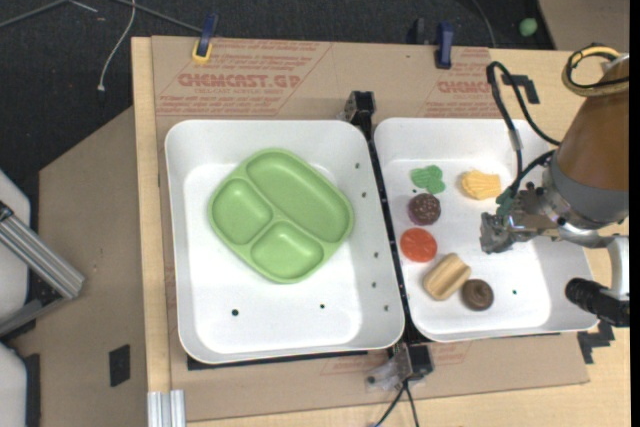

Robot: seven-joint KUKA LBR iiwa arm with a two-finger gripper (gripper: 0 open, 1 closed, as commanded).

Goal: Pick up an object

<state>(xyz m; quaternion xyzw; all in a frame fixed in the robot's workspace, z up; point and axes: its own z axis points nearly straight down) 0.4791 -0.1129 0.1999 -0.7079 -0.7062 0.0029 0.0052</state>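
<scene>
So, the tabletop point(300, 65) is a cardboard sheet with red print, clamped at the back edge. Two shallow glossy white bins sit on it side by side. The left bin point(200, 305) holds a smooth green plastic plate point(281, 214) with three compartments, lying flat.

The right bin point(520, 310) has the little stuff, all looks like toy food: tan bread roll point(445, 275), ridged yellow piece point(481, 184), round red slice point(418, 243), lumpy dark ball point(424, 208), brown donut point(477, 294) touching the roll, leafy green bit point(429, 178).

The end effector point(497, 235) hangs low over the right bin, just right of the pile. Can't tell how it's set, too dark and small. Nothing looks grabbed.

My guess: approach step, pick not yet made. Next move needs to shift left and drop onto one piece, probably the roll or the yellow one.
</scene>
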